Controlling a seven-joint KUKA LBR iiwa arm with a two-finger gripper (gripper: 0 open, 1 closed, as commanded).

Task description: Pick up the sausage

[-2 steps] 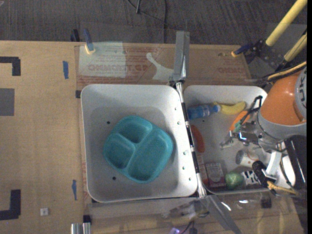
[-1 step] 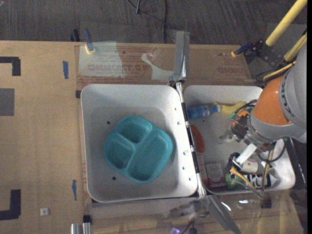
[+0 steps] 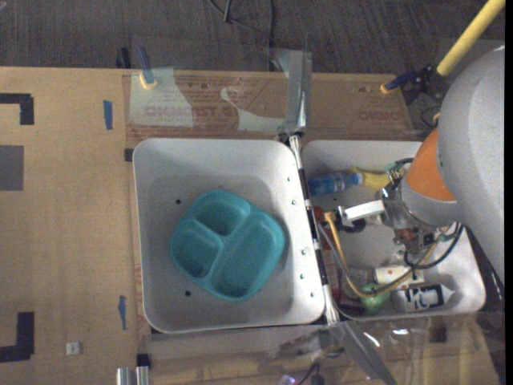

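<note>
The arm reaches in from the right over the right bin (image 3: 473, 283), its orange band above the wrist. My gripper (image 3: 405, 243) hangs low over the middle of that bin, partly hidden by the wrist and cables. A small red-brown piece (image 3: 318, 214) that may be the sausage lies against the bin's left wall, left of the gripper and apart from it. I see nothing between the fingers.
The right bin also holds a blue bottle (image 3: 332, 184) at the back left, a green object (image 3: 373, 300), a white piece (image 3: 392, 275) and a black-and-white item (image 3: 422, 297) at the front. A teal divided plate (image 3: 228, 245) sits in the left bin (image 3: 160, 175).
</note>
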